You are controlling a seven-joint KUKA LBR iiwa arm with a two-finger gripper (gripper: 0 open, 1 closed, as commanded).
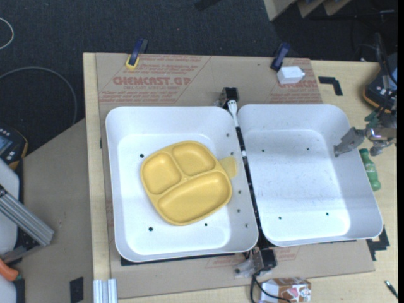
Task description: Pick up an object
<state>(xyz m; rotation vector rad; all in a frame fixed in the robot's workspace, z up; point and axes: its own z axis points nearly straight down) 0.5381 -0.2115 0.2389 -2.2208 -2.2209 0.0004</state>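
Gripper (355, 140) of mine sits at the 3 o'clock side of the picture, over the right rim of the right bin (303, 122). Grey metal fingers (346, 142) poke toward 9 o'clock, and I cannot tell how far apart they are. Nothing shows between them, so I am not holding anything.

Just below my gripper, toward 5 o'clock, lies a small green bottle (370, 168). It lies flat along the right rim of that bin, and its long side runs from 12 to 6 o'clock. It is just beside my fingers, but I cannot tell if they touch it.

Far off toward 9 o'clock is the yellow plate (185, 182). It rests in the middle of the left bin (126, 131). It has three parts: two small ones at the top and one big one at the bottom. It is turned a little, and a small tab sticks out at its 3 o'clock edge.

Both bins sit side by side on a brown board (189, 74) with red letters. A black strip (243, 156) runs between them. At 12 o'clock on the board I see a yellow clamp (134, 57), a blue clamp (279, 55), and a small white block (290, 75) next to the blue one.
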